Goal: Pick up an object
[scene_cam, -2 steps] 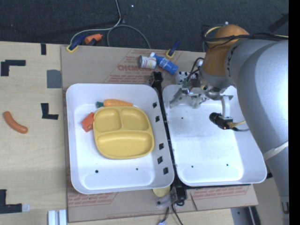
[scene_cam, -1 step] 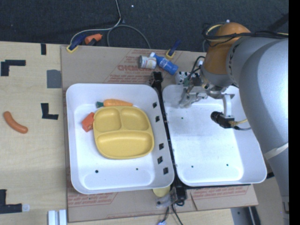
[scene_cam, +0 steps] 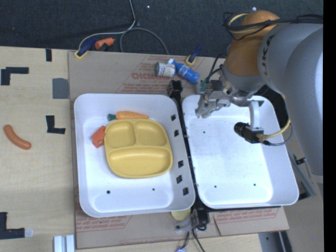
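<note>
the tool (scene_cam: 206,109) hangs over the right bin (scene_cam: 236,193), at that bin's eleven o'clock corner; how wide it stands cannot be told from here. the left bin (scene_cam: 84,156) holds a yellow divided plate (scene_cam: 138,147) near its middle, with a toy carrot (scene_cam: 131,115) touching the plate's twelve o'clock edge and an orange piece (scene_cam: 98,136) tucked at its nine o'clock side. a toy sausage (scene_cam: 17,137) lies on the bench (scene_cam: 31,193), well apart at nine o'clock.
</note>
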Controlling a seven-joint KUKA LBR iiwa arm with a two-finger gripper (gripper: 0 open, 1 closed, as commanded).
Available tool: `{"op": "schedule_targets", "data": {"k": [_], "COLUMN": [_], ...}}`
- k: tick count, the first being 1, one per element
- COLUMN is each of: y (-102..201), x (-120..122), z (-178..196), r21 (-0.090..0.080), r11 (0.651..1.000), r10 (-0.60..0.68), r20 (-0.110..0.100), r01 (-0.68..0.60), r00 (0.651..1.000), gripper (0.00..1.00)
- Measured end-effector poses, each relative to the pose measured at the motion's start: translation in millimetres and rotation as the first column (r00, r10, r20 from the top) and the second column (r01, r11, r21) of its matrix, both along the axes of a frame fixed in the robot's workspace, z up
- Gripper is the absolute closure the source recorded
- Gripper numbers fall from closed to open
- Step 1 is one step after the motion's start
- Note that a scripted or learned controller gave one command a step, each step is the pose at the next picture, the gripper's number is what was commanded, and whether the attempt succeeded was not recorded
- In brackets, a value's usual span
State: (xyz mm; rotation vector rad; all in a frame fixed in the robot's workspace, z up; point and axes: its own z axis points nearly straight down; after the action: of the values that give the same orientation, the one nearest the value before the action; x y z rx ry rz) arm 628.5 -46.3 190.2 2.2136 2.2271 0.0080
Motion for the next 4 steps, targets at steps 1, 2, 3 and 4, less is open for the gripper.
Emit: {"op": "schedule_targets", "data": {"k": [1, 2, 3, 4], "y": [61, 104, 102, 28], "x": [-37, -74, -72, -116], "z": [-6, -6, -6, -6], "r21": [-0.001, -0.001, -0.002, -0.005], "r11": [1.000, 1.000, 1.000, 1.000], "r10": [0.000, -0.002, -0.004, -0.014], "r20": [-0.008, -0.009, -0.007, -0.010], "r01": [0.000, 0.002, 0.004, 0.014], "r00": [1.000, 1.000, 1.000, 1.000], "gripper": [1.00, 1.00, 0.00, 0.00]}}
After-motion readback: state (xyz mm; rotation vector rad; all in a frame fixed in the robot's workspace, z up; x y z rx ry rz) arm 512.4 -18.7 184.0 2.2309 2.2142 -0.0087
